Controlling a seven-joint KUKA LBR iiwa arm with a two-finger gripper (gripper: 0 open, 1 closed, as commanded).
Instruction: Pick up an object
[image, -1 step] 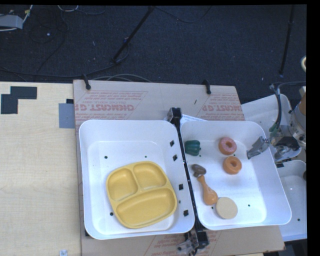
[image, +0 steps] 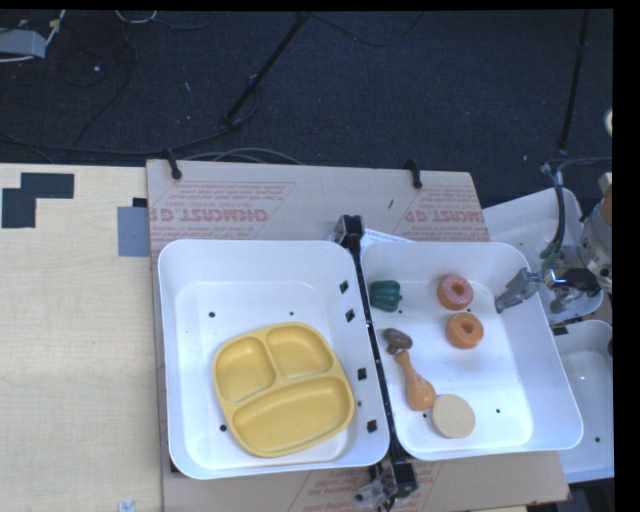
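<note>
**Right bin stocked, gripper at its far edge**

Nearest the camera: a black clamp (image: 392, 480) at the front of the seam between the two bins. Just behind it, in the left bin (image: 190, 270), a yellow divided plate (image: 284, 388) with three compartments, lying flat toward the front right corner.

In the right bin (image: 510, 400), six small things. Closest to the front, a pale round disc (image: 453, 415), touching or nearly touching the bulb end of an orange wooden piece (image: 413, 383) that runs back toward a grey-brown cap (image: 397, 340). Farther back near the divider, a dark green pepper-shaped toy (image: 385, 294). To its right, a pink-iced donut (image: 455, 292), and just in front of that, a plain orange donut (image: 464, 330), the two close but apart.

Gripper (image: 520, 290) at the right bin's right rim, level with the pink donut and well clear of it, metal fingers pointing left into the bin. Nothing seen between the fingers; whether spread or closed, cannot tell. Grey arm entering from the right edge.

Under both bins, a cardboard sheet (image: 300, 205) with red print, on a pale wooden bench (image: 70, 340).
</note>
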